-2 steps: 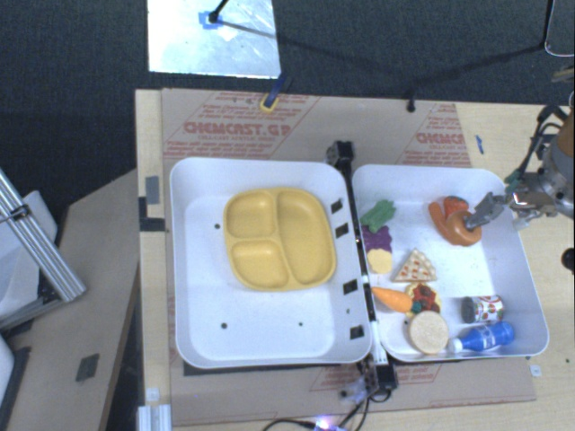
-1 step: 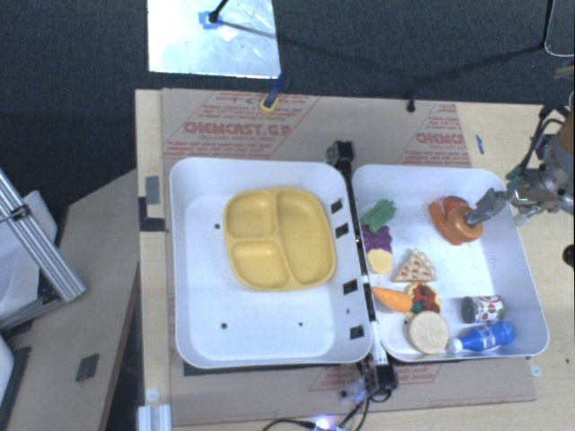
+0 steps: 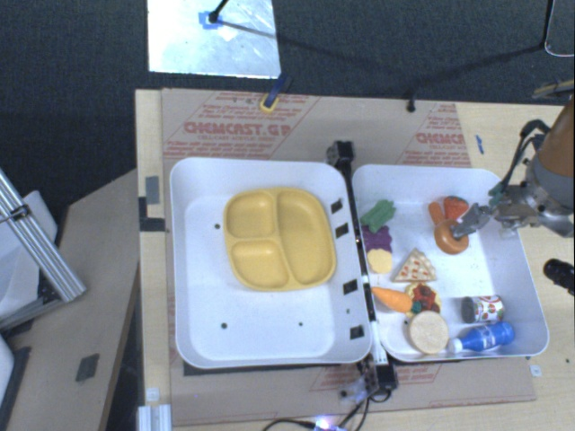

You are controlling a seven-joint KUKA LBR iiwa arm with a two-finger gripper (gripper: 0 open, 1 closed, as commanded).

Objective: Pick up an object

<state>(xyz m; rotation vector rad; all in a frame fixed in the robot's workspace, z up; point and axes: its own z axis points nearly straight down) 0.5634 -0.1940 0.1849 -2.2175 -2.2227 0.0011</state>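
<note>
The right bin [image 3: 512,272] holds several toy foods: a green piece [image 3: 378,214], purple grapes [image 3: 379,237], a pizza slice [image 3: 415,268], a carrot [image 3: 392,298], a round cracker [image 3: 428,330], a blue bottle [image 3: 482,338], a small can [image 3: 483,309], an orange-red piece [image 3: 447,209] and a brown donut-like ring [image 3: 447,240]. My gripper [image 3: 467,225] reaches in from the right and sits low at the ring's right upper edge, touching or just above it. Nothing is visibly lifted.
The left bin [image 3: 193,268] holds a yellow divided plate [image 3: 278,239]. A black hinge strip [image 3: 352,241] runs between the two bins. The arm's wrist [image 3: 548,191] overhangs the right bin's far right rim. A shiny sheet [image 3: 214,23] lies beyond the bench.
</note>
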